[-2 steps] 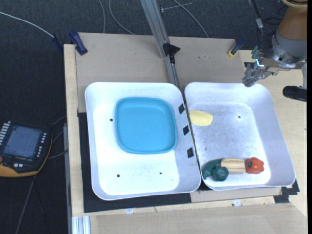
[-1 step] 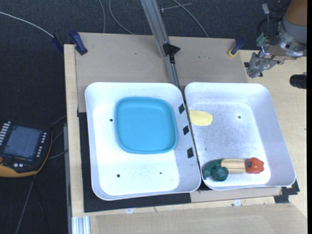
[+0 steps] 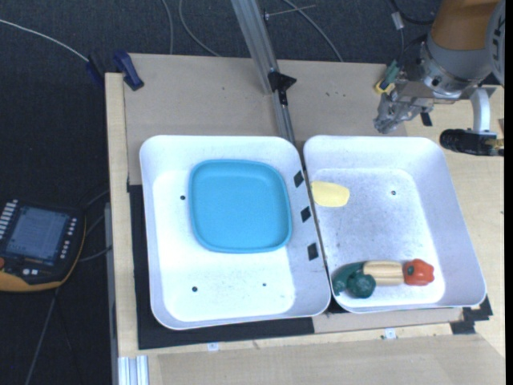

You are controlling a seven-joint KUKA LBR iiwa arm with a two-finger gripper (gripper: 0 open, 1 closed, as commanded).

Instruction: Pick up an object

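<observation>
The pincer [image 3: 392, 119] hangs above the table [image 3: 200, 95], just past the far rim of the right bin [image 3: 457, 207], with nothing between its fingers; whether they are spread or pressed together I cannot tell. By my reading the task has barely begun: nothing is lifted, and the reach, the descent and the grasp are all left.

Candidates all lie in the right bin: a yellow piece [image 3: 330, 194] near the bin's left wall, and along the near wall a green piece [image 3: 355, 282], a tan piece [image 3: 383, 273] and a red piece [image 3: 418, 272], touching in a row. The left bin [image 3: 160, 215] holds a blue plate [image 3: 240, 205].

The table is pale wood, with a metal post [image 3: 260, 38] rising from it behind the bins. Beyond is dark carpet with cables [image 3: 96, 14], and a handheld controller [image 3: 36, 243] lies on the floor at left.
</observation>
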